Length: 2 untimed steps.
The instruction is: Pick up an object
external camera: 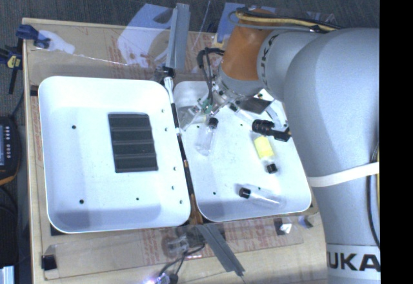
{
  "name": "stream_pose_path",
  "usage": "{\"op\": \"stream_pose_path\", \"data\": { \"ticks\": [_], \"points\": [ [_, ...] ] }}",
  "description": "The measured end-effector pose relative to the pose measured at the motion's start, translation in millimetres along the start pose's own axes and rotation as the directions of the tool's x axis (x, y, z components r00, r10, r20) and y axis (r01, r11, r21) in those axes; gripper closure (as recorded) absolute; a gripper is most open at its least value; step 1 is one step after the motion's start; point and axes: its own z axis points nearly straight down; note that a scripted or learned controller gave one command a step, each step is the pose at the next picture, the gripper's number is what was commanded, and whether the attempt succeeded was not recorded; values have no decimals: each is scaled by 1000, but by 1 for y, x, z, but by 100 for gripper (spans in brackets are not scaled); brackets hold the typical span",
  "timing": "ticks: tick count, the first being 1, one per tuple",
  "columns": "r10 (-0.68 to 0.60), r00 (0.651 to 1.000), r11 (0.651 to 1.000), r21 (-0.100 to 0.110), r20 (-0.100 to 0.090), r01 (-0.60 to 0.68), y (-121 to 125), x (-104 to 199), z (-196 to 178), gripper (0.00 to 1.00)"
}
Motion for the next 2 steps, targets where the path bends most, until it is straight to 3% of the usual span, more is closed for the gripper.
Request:
{"op": "stream_pose_path", "data": {
  "ticks": [1, 2],
  "points": [
    [-3, 1000, 1000, 0, 0, 3, 0, 0, -11, 100],
    [106, 994, 994, -13, -9, -106, 32, 40, -105, 100]
  ]
}}
